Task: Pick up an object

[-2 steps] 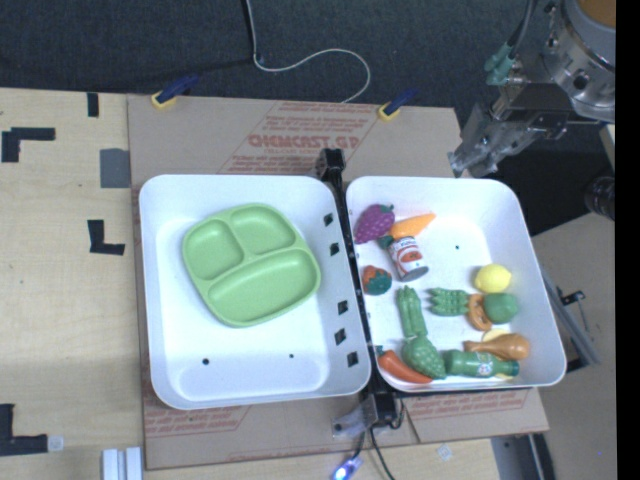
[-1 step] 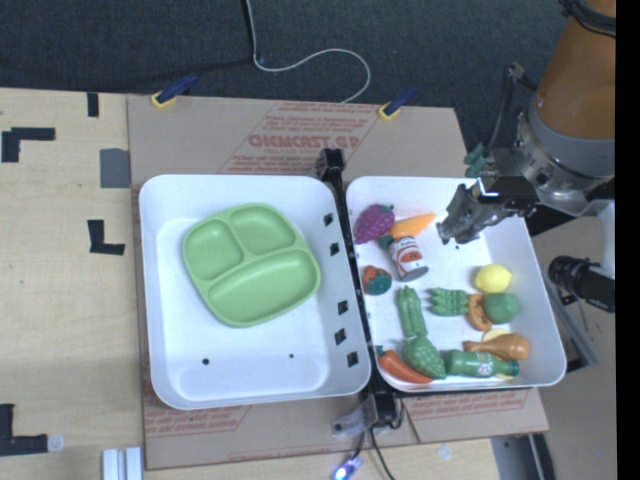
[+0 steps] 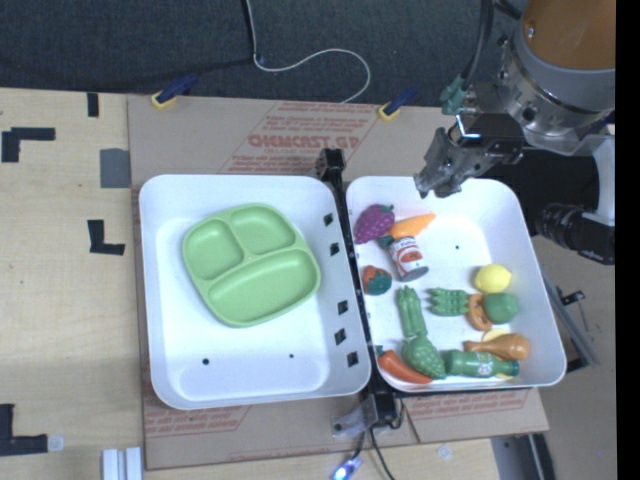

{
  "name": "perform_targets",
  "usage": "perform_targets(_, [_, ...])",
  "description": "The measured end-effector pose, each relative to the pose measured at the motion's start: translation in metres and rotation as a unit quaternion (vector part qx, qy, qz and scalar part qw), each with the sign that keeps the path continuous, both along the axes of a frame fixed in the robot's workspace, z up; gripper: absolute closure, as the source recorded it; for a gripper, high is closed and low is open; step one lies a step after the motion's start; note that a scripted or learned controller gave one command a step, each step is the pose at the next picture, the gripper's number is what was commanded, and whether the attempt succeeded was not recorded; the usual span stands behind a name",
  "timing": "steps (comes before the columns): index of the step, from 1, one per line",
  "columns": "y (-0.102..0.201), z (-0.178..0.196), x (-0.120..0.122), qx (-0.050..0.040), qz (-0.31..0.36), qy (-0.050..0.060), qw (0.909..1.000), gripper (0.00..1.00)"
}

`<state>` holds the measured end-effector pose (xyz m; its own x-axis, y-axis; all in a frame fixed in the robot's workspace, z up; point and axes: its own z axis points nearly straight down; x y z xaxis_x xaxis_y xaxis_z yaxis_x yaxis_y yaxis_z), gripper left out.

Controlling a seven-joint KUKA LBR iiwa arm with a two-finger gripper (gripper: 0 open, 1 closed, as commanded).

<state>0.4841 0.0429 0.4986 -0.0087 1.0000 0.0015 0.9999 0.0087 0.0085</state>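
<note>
Toys [image 3: 440, 308] in right bin [image 3: 520, 218], below tool [image 3: 440, 180].

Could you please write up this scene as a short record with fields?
left bin: holds a green plate with three compartments
right bin: holds small toy foods
toys: purple grapes, can, lemon, green bottle, carrot
gripper: above the right bin's far rim, nothing seen between its fingers
arm: reaches in from the upper right

The tool [image 3: 440, 182] hangs above the right bin's [image 3: 530, 258] far rim, holding nothing.
</note>
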Motion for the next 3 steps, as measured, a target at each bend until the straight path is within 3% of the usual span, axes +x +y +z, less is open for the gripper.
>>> perform_targets(1, [0.059,0.038,0.0,-0.0001,0.0,0.002,1.0,1.0])
perform_targets(2, [0.012,-0.084,-0.002,-0.0025,-0.006,0.012,0.9999,1.0])
perform_targets(3, [0.015,-0.067,0.0,-0.0011,-0.002,0.006,1.0,1.0])
